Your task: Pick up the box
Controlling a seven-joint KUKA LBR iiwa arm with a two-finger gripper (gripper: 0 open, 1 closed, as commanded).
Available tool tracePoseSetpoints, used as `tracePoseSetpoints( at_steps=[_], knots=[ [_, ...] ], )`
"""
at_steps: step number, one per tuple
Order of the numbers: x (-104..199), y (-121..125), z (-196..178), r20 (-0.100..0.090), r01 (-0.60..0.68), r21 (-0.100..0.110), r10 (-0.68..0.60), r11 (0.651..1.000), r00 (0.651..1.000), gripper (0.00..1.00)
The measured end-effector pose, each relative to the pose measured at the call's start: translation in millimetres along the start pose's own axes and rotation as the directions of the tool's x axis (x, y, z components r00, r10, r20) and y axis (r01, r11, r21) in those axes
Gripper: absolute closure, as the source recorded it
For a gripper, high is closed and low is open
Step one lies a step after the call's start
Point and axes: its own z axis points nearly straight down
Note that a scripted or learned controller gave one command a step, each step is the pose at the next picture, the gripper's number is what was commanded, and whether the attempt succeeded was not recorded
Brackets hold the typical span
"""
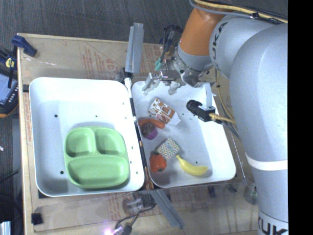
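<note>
Camera view: two boxes (161,111) (168,148), one banana (192,167), one green tray (96,158); pincer (160,83) empty, spread open.

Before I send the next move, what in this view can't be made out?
- Tool: too small and cluttered in the camera view to tell how it stands.
- Right bin: its right rim is partly covered by the arm.
- Box: print too small to read.
- Dark item by the carrot: too small to identify.

Plywood bench (73,53) on dark carpet (88,9).
</note>
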Motion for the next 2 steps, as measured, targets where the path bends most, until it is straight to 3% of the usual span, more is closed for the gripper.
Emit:
tracePoseSetpoints(
  at_steps=[1,2],
  knots=[
    [-44.3,-72.4,86.0,0.001,0.1,0.001,-0.1,0.995,0.995,0.0],
    [-100.1,-104.1,81.7,-0.001,0.243,0.0,-0.243,0.97,0.97,0.0]
  ],
)
